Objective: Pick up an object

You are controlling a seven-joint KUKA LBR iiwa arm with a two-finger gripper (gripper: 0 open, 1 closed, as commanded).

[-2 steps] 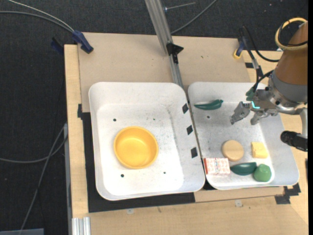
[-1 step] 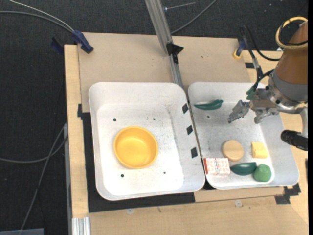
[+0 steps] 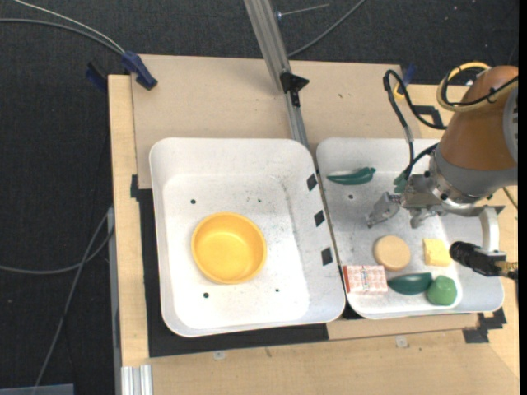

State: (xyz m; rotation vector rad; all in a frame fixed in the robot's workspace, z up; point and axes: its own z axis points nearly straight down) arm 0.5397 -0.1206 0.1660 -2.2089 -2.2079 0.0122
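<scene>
In the right bin (image 3: 362, 295), a tan disc (image 3: 393, 253), yellow block (image 3: 436, 252), green pieces (image 3: 441, 290) and red-and-white packet (image 3: 364, 279) lie below the gripper (image 3: 401, 208), whose fingers seem spread and hold nothing, while a yellow bowl (image 3: 228, 246) sits in the left bin (image 3: 173, 171).
</scene>
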